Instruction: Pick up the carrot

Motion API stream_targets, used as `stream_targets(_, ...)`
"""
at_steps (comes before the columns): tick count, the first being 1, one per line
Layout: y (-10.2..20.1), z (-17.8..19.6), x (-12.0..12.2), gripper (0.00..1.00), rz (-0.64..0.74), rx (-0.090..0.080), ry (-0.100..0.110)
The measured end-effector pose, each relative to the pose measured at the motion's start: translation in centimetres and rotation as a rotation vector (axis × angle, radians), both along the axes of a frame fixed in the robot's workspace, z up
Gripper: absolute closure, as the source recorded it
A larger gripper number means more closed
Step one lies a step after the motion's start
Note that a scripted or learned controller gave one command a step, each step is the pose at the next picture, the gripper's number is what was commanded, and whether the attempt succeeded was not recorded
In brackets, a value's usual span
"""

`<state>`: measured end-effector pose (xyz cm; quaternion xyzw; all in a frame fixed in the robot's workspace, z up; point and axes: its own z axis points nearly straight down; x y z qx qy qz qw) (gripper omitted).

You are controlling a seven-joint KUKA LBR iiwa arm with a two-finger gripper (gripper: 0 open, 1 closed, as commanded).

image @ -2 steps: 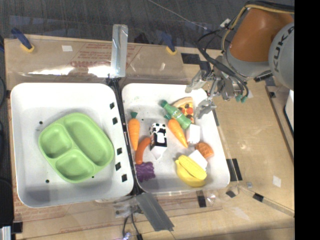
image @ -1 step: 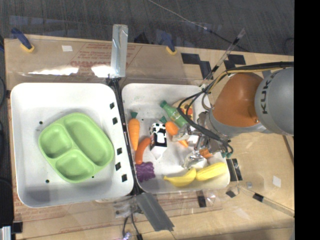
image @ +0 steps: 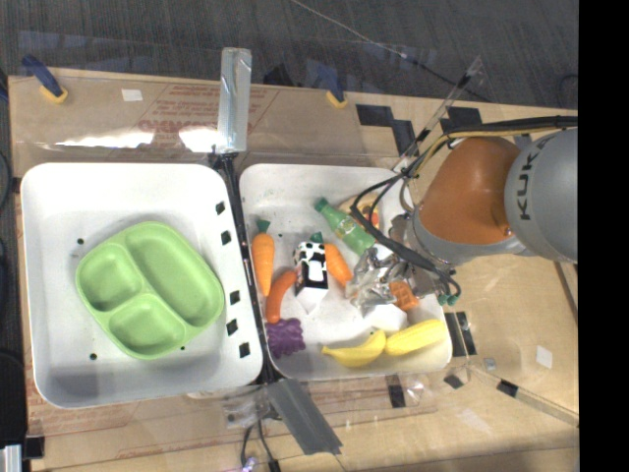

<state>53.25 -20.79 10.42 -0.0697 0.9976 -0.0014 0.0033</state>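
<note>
Brown bench under clear sheeting, bearing two shallow white bins side by side. Grey arm with orange band entering from the view's right, ending over the right bin.

Pincer: low inside the right bin, near its right half, amid cables and shiny metal parts. Open or closed state: cannot tell. Nothing seen gripped.

Carrot: orange, green top pointing away from the camera, lying lengthwise by the right bin's left wall, well to the view's left of the pincer, apart from it.

Other items, placed from the pincer:
- Black-and-white toy: to the left, between pincer and carrot.
- Orange tapered piece: just to the left, touching the toy's right side.
- Green bottle: beyond and slightly left, lying tilted.
- Red-orange piece: left and slightly nearer, just beside the carrot's tip.
- Purple grapes: left and nearer.
- Two bananas: nearer, along the front wall.
- Green divided plate: far left, in the left bin.
</note>
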Motion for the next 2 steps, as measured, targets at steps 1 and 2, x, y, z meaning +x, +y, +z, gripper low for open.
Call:
stream_targets(1,-0.3,23.6,7.2,1.0,0.018,-0.004,-0.007)
stream_targets(2,-0.3,21.1,-0.1,1.0,0.064,0.0,0.005)
